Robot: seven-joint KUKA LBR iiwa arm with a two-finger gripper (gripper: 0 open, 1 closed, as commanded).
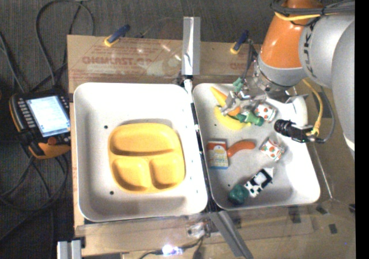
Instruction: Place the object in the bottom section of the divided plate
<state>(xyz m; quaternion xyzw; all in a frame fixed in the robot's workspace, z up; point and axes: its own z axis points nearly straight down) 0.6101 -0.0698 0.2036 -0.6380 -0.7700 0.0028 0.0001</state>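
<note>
The divided plate is yellow and sits in the middle of the left bin, at the centre-left of the frame. It has one long section on its upper side and two smaller ones on its lower side.

My gripper hangs over the upper left part of the right bin, above a yellow banana and an orange carrot-like piece. Whether my fingers are apart or together, or clamped on anything, I cannot tell; the metal parts blur into the toys under them.

Just to the right of the banana lie a small green piece and a white box with red spots. Lower in that bin are a small carton, an orange spoon-shaped thing touching it, another spotted white box, a black-and-white toy and a dark green lump.

At the left edge of the frame lies a handheld pendant with a lit screen.
</note>
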